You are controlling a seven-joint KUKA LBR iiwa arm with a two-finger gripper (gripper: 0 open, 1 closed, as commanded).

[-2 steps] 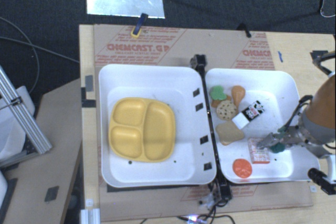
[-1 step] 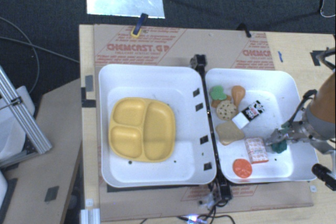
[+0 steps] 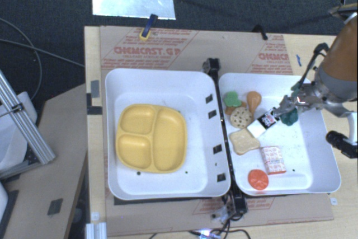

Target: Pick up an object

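The gripper (image 3: 282,112) is hanging over the right bin (image 3: 319,173), at three o'clock in the view; I cannot tell whether it is clenched or released. A black-and-white block (image 3: 263,122) is lying just at its tip, with a cookie (image 3: 241,117) at nine o'clock of that and toast (image 3: 244,141) at seven. Descending squarely on the block and avoiding the neighbours would suit best.
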